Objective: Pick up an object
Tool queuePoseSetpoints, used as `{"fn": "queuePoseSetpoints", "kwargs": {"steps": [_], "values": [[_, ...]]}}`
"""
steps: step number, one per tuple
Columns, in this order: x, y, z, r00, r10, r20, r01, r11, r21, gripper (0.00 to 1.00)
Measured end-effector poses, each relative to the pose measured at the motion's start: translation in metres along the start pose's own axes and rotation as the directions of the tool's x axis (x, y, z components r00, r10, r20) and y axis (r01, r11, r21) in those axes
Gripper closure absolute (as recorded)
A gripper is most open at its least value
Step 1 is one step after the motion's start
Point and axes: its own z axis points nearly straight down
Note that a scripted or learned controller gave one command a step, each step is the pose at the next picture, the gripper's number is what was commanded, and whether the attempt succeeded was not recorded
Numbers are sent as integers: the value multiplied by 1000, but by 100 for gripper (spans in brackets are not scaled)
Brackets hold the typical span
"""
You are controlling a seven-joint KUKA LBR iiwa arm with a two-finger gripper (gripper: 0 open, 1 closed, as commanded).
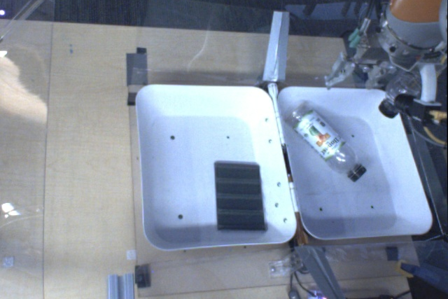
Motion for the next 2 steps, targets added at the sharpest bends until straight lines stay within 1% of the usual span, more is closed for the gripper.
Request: {"fn": "queuePoseSetpoints", "kwargs": {"steps": [1,2], "values": [[13,6,183,999,-54,1,54,998,-7,0],[14,9,170,999,-53,1,53,998,-14,100]]}}
